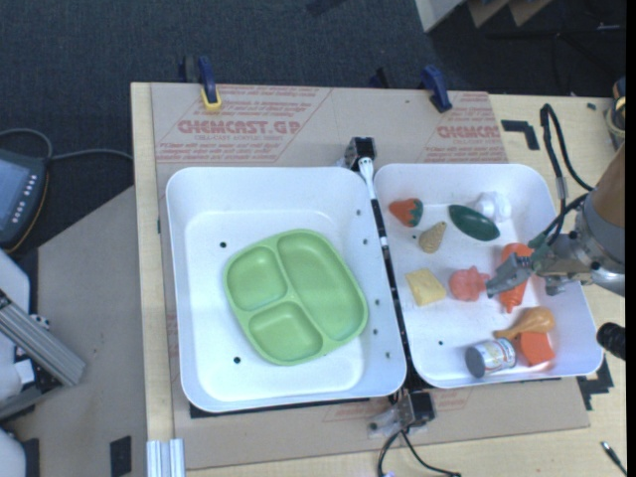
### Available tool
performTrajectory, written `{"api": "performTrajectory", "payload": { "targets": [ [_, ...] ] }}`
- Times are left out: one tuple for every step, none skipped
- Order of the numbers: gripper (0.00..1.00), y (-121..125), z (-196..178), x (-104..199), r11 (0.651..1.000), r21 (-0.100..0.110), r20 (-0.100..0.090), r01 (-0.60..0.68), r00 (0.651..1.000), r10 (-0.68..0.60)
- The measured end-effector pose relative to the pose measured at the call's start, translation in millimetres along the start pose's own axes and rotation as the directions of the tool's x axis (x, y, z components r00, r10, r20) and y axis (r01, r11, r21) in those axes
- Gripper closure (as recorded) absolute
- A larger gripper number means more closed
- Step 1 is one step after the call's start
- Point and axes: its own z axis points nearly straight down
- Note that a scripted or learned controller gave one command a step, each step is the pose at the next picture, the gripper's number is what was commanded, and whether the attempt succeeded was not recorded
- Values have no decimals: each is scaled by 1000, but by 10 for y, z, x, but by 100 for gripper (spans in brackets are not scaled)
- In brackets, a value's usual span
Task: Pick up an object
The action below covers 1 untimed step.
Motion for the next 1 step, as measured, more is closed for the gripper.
{"api": "performTrajectory", "payload": {
  "targets": [
    [0, 29, -64, 4, 1000, -14, 3, 4, 1000, -4]
  ]
}}
